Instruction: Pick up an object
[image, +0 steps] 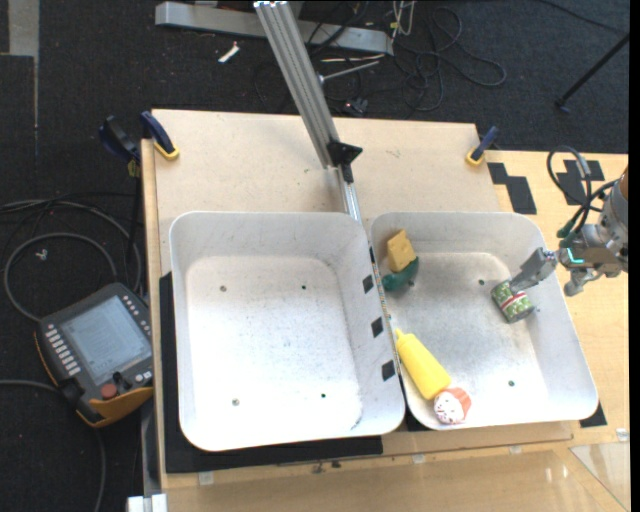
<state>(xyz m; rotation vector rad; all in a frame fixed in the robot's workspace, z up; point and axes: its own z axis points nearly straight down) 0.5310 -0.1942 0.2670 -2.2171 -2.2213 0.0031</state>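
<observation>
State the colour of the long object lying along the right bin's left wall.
Yellow: the long object shows plainly in the camera view, with a white-and-red piece at its lower end.

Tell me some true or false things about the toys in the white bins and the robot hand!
1. The yellow toy lies in the right bin. True.
2. The green can sits in the left bin. False: it is in the right bin, near the gripper.
3. The yellow block is near the wall between the bins. True.
4. The gripper hangs over the left bin. False: it is at the right bin's right side.
</observation>
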